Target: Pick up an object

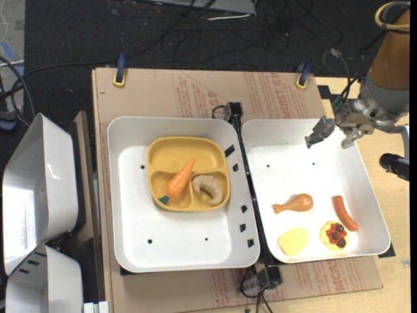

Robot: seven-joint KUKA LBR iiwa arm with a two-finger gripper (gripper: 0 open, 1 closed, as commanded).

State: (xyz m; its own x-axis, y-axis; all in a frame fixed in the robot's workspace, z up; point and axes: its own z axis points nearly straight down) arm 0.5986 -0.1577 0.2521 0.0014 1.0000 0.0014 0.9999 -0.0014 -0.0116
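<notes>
My gripper [335,135] hangs over the back right corner of the right bin [287,142], open, with nothing between its two dark fingers. Well in front of it on the bin floor lie a chicken drumstick [294,205], a red sausage [345,212], a yellow round slice [294,241] and a small pizza piece with dark toppings [335,235]. In the left bin [130,194] a yellow divided plate [163,152] holds a carrot [180,178] and a pale shrimp [210,188].
A black clip strip [242,175] runs along the seam between the two bins. Blue-and-yellow clamps [119,77] [303,77] hold the cardboard base at the back. White containers [36,181] stand off the bench at the left.
</notes>
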